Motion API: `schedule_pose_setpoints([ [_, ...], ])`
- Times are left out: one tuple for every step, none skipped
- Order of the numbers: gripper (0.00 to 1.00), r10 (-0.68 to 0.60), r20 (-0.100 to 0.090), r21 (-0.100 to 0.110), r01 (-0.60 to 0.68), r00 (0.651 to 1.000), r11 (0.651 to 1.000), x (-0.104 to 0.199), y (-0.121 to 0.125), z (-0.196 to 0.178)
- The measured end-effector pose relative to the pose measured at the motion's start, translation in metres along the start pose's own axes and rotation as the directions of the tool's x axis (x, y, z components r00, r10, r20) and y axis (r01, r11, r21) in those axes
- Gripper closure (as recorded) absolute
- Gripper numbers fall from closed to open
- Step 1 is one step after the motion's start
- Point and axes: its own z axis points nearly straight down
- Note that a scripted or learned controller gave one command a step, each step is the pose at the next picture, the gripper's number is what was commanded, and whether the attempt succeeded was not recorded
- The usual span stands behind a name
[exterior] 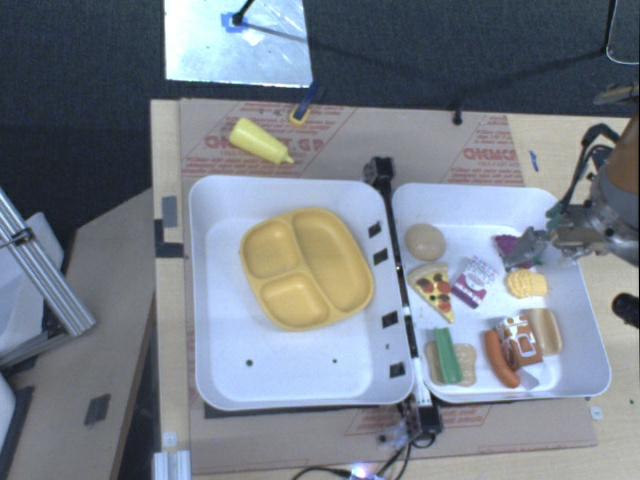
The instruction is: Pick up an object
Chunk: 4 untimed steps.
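Purple toy (512, 245) sits at the claw's (537, 240) tips in the right bin (600, 368); whether it is pinched, I cannot tell. Yellow corn (527, 284) lies just below, so a loose grip may drop the toy onto it.

White bins (215, 268), yellow divided plate (305, 266), yellow bottle (259, 140), red-dotted pizza slice (434, 291).

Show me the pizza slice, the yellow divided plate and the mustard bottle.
pizza slice (435, 291): camera view, on its topped middle.
yellow divided plate (305, 266): camera view, on the ridge where its compartments meet.
mustard bottle (257, 139): camera view, on its body.
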Motion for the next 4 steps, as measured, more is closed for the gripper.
schedule_pose_setpoints([
  [0.00,-0.003,0.002,-0.011,0.003,1.000,1.000,0.000,0.002,-0.005],
  [0.00,-0.001,0.001,-0.007,0.001,1.000,1.000,0.000,-0.003,0.038],
  [0.00,-0.001,0.001,-0.005,0.001,1.000,1.000,-0.002,-0.002,0.101],
  [0.00,-0.001,0.001,-0.005,0.001,1.000,1.000,-0.002,-0.002,0.154],
])
